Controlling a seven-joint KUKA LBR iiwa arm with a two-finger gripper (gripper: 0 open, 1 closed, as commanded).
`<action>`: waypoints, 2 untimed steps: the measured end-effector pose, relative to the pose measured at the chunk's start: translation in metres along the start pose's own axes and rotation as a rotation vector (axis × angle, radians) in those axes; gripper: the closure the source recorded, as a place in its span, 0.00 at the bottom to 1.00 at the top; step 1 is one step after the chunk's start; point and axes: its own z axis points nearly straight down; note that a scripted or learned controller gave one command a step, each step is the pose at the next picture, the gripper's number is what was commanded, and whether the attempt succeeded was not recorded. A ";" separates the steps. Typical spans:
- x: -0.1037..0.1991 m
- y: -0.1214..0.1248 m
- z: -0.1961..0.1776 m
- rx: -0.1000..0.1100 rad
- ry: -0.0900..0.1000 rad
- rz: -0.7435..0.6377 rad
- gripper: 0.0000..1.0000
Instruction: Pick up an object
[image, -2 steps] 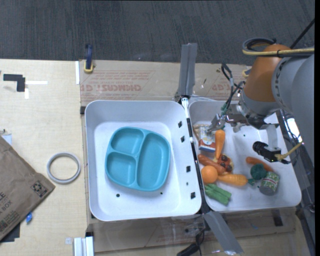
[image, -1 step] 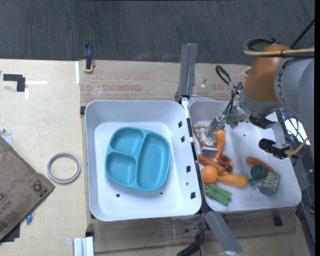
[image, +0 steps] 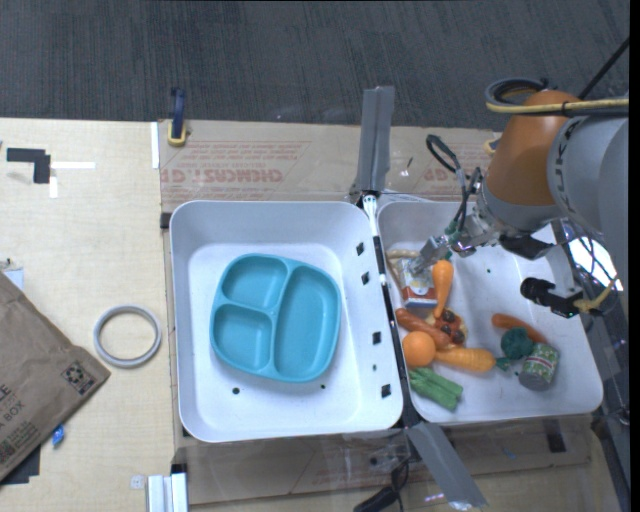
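My gripper (image: 437, 253) is low in the upper left part of the right bin (image: 575, 395), near the wall it shares with the left bin. An upright orange carrot (image: 442, 285) stands right under the gripper tip, its top end meeting the tip. Below it lies a pile of toy food: a red pepper (image: 425, 322), an orange ball (image: 419, 348), a second carrot (image: 466, 358) lying flat and green beans (image: 435, 387). I cannot make out whether the upright carrot is gripped.
A small can (image: 540, 367), a teal item (image: 517, 343) and a red-orange piece (image: 515, 323) lie at the right bin's lower right. The left bin (image: 190, 300) holds a blue divided plate (image: 275, 317). A tape ring (image: 127, 334) lies on the bench.
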 end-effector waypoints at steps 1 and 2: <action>-0.001 0.000 0.000 0.000 0.001 -0.144 0.00; -0.002 0.000 -0.009 0.000 0.002 -0.142 1.00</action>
